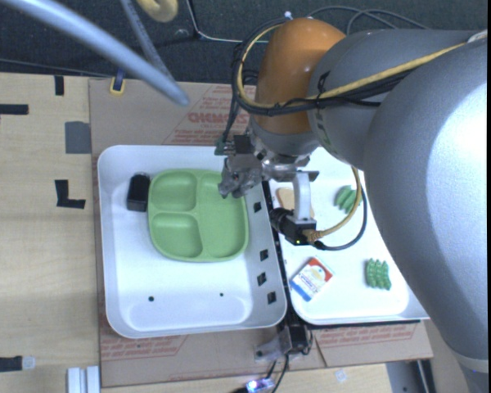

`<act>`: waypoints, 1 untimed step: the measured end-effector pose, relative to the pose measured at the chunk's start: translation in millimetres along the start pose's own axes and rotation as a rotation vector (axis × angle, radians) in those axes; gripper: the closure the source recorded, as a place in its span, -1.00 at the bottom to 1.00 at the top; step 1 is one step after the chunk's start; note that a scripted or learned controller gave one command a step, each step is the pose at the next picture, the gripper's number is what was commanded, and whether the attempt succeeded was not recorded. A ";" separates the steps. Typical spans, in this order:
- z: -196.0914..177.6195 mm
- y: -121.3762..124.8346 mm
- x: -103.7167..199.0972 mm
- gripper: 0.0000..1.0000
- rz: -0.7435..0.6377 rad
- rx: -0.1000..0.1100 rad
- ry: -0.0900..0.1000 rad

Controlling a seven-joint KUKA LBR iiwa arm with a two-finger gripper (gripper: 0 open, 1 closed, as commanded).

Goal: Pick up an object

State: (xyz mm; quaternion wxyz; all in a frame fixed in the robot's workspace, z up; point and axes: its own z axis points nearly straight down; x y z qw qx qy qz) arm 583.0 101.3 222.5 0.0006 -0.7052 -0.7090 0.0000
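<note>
Left bin (119, 301) holding green divided plate (198, 215) and black block (137, 192), gripper (239, 180) state unclear

A brown cardboard sheet (198, 119) lies beneath two white bins, on a pale wooden bench (34, 244) marked with black tape pieces (65, 195) at left.

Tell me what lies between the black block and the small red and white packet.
In the camera view, the green divided plate and the bins' shared walls lie between the black block and the packet.
</note>
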 end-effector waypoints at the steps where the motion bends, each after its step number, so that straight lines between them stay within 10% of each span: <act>1: 0.3 -0.4 -2.3 -1.00 0.003 0.001 -0.001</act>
